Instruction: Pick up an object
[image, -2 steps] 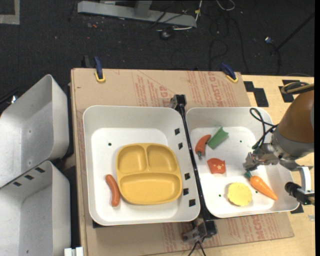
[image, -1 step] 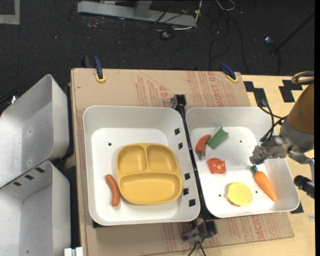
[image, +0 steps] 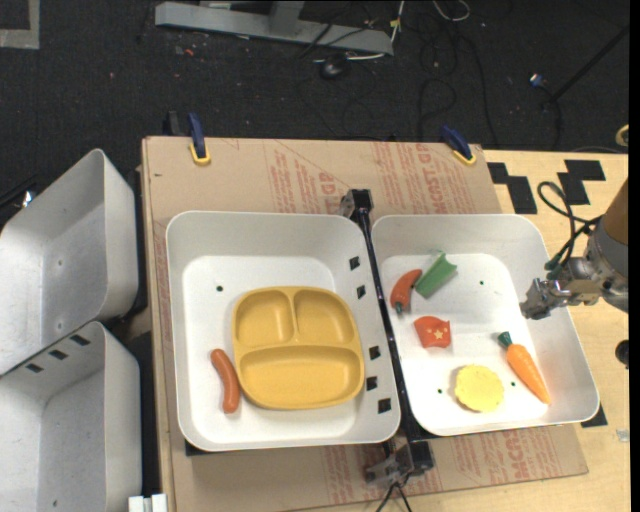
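Nearest the camera, the lower edge of a cardboard sheet (image: 520, 455) is showing below the two bins, with red print running along it that is too small to read. On it the left bin (image: 190, 330) is holding a yellow divided plate (image: 297, 347), and a toy sausage (image: 227, 380) is lying just beside the plate's left rim.

In the right bin (image: 570, 390), closest to the front wall, a round yellow toy slice (image: 479, 388) is sitting, with a toy carrot (image: 525, 368) lying at a slant to its right, green top pointing away from the camera. Farther back a small red toy piece (image: 433, 332) is resting near the middle of the bin floor. Beyond it a red-orange toy chili pepper (image: 405, 288) is lying close to the divider between the bins, touching a green toy block (image: 436, 276) at its upper right.

The gripper (image: 538, 300) is hanging over the right bin's right wall, above and apart from the carrot, with the grey arm and its orange band reaching in behind it. Whether the jaws are spread or pressed together cannot be told, and nothing is showing between them.

At the far end the cardboard is bearing mirrored red lettering, partly readable as "DO NOT". Two clamps, one at left (image: 199, 146) and one at right (image: 461, 148), are gripping its back edge against the table (image: 600, 170).
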